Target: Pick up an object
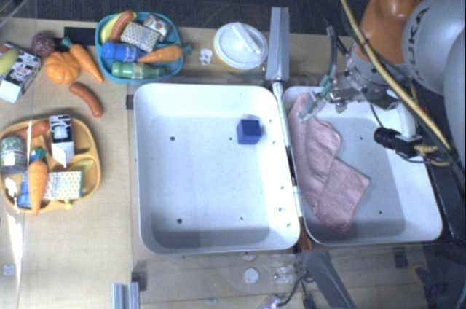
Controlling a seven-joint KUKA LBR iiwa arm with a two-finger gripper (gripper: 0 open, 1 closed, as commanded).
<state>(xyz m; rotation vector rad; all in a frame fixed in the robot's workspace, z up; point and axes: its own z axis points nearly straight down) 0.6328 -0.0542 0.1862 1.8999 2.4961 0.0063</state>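
Pink cloth (326, 173) is lying lengthwise down the right bin (408, 227), stretching toward lower frame from your jaws (325, 98), which are hovering at its upper end; whether they're apart, you can't tell.

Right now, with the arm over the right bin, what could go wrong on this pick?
1. The pink cloth is limp and folded against the right bin's left wall; a grasp may pinch only a fold, or drag it.
2. The gripper hangs at the cloth's top corner, near the bin rim, so descending risks a collision.
3. The blue cube sits in the left bin, away from the arm.
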